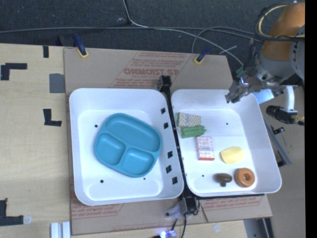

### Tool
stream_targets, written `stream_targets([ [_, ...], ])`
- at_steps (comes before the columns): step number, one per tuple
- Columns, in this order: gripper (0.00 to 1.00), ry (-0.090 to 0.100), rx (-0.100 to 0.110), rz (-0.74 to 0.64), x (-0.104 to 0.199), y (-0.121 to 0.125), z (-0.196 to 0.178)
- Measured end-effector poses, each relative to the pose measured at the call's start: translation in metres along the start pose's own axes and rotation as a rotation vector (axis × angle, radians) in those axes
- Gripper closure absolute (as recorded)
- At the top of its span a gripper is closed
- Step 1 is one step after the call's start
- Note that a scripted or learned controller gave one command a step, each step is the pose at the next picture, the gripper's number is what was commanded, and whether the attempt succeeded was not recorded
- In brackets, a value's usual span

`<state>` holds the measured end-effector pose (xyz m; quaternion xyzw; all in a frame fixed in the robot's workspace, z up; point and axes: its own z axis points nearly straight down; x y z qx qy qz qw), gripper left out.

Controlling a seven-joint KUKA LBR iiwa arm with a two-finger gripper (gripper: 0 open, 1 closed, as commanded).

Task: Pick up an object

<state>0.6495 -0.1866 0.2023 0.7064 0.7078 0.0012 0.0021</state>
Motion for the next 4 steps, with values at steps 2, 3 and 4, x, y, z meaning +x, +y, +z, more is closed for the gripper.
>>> stream_targets([
  [2,1.00,0.002,0.007,-0.003,0.052,-0.005,-0.048],
  [3,1.00,0.002,0.008,-0.003,0.102,-0.019,-0.036],
  [4,1.00,0.003,0.006,-0.004,0.159,-0.023,-0.043],
])
